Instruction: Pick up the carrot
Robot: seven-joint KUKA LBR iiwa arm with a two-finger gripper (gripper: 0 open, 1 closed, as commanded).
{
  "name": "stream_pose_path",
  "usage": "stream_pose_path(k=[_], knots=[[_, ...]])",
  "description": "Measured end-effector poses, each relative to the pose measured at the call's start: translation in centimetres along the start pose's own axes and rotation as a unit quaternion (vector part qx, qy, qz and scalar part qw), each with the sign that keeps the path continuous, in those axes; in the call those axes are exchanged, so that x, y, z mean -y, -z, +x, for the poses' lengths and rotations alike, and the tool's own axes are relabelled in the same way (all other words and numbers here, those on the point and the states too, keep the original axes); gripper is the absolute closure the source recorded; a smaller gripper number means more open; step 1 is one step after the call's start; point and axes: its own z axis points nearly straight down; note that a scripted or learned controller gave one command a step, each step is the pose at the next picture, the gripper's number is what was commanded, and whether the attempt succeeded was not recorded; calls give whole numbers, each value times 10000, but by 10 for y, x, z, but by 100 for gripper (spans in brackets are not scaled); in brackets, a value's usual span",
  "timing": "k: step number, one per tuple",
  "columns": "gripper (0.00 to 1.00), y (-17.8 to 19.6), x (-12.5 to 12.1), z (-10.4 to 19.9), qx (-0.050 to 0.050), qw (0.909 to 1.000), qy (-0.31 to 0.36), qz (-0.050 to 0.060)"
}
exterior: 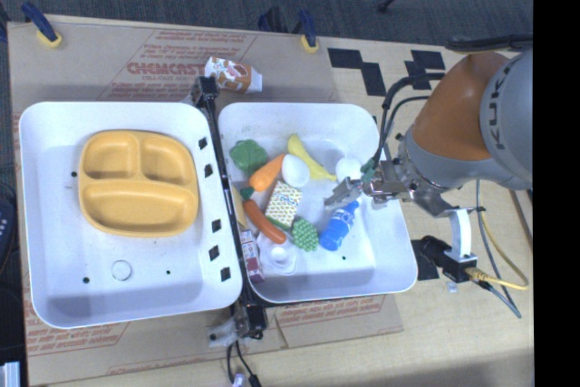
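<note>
step in hand: approach, as judged. the gripper point(345, 191) is seen low over the right bin point(391, 260), near its right wall, just above the blue bottle point(336, 228). nothing is seen between its fingers; whether they are spread or pressed together cannot be told from this view.

task item: carrot point(266, 173). it is found in the right bin, left of centre, lying at a slant. it is orange, short and tapered, smooth, apparently a toy. its upper end lies just beside the green broccoli point(246, 154); its right side touches or nearly touches the white egg point(295, 169); the patterned box point(284, 203) lies just below it. a second orange-red piece point(263, 221), longer and thinner, lies lower left in the same bin and could be mistaken for it.

next move, as judged: the gripper is to be carried left across the bin, past the egg and the yellow banana point(308, 158), then lined up across the carrot's short width and lowered. little free room is left around the carrot, so neighbours may be nudged or caught.

other items: left bin point(45, 285) holding a yellow divided tray point(138, 180); a small carton point(232, 75) on the bench above the bins.
</note>
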Motion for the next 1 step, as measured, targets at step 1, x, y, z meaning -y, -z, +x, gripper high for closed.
stream_pose_path(k=[1], knots=[[0, -59, -39, 37, -2, 10000, -17, 11]])
